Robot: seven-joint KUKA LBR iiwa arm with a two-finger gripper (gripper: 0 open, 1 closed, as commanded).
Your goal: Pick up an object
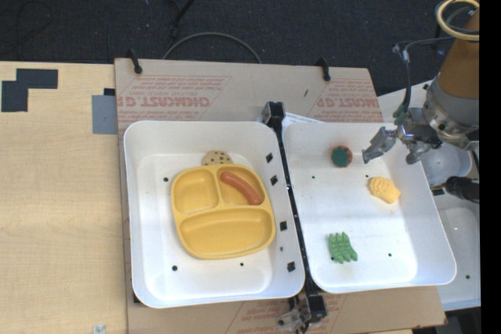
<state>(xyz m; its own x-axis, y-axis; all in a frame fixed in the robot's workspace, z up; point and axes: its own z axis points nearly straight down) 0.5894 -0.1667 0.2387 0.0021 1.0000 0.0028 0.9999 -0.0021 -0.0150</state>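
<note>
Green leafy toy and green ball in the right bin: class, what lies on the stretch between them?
In the camera view, only bare white bin floor lies between the green ball and the green leafy toy.

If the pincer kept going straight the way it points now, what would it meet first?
Probably the small round green and red object, just left of the pincer in the right bin. Its height above the bin is unclear, so it might pass over.

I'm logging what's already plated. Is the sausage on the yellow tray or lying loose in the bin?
On the tray. The sausage lies in the upper right compartment of the yellow tray, which sits in the left bin.
</note>
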